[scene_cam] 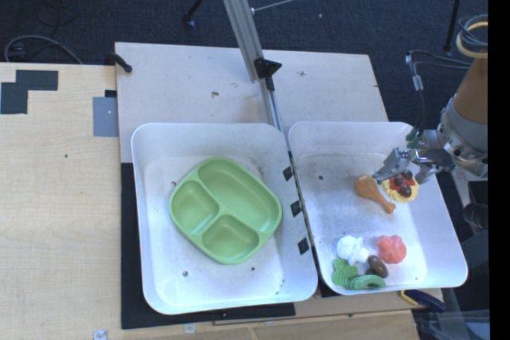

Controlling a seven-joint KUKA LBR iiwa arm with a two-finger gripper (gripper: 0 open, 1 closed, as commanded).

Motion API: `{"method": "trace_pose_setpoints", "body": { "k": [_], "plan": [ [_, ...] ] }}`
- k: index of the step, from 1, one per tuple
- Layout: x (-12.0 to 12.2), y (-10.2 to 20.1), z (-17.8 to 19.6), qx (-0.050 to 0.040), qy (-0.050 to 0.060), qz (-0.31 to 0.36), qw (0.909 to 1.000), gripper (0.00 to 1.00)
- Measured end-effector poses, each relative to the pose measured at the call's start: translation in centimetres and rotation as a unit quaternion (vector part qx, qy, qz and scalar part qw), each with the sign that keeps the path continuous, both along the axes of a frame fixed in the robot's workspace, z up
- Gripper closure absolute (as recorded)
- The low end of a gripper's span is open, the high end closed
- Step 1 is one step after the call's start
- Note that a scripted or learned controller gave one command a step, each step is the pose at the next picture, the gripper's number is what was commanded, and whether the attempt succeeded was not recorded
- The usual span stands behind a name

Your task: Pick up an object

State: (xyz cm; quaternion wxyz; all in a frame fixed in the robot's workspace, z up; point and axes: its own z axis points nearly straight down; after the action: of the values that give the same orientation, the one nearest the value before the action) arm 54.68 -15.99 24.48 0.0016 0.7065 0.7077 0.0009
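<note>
We saw the pincer (402, 164) hanging over the right bin (335, 141), just above a yellow toy (401, 189); we could not tell whether it gripped anything. A drumstick (373, 193) lay beside that toy.

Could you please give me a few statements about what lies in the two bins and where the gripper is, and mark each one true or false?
1. The green divided plate lies in the left bin. True.
2. The toy drumstick lies in the left bin. False: it lies in the right bin, near the middle.
3. The gripper is over the right bin, close to the yellow toy food. True.
4. The pink-red toy rests on the green divided plate. False: it sits on the floor of the right bin, near the front.
5. A white and green toy cluster lies at the front of the right bin. True.
</note>
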Motion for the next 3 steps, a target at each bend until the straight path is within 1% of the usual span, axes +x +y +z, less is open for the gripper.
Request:
{"method": "trace_pose_setpoints", "body": {
  "k": [1,2,3],
  "plan": [
    [-0.6,6.0,0.5,0.0023,0.003,0.002,1.0,1.0],
    [-1.5,11.8,0.7,0.0022,0.004,0.002,1.0,1.0],
    [-1.5,17.8,0.4,0.0019,0.004,0.002,1.0,1.0]
  ]
}}
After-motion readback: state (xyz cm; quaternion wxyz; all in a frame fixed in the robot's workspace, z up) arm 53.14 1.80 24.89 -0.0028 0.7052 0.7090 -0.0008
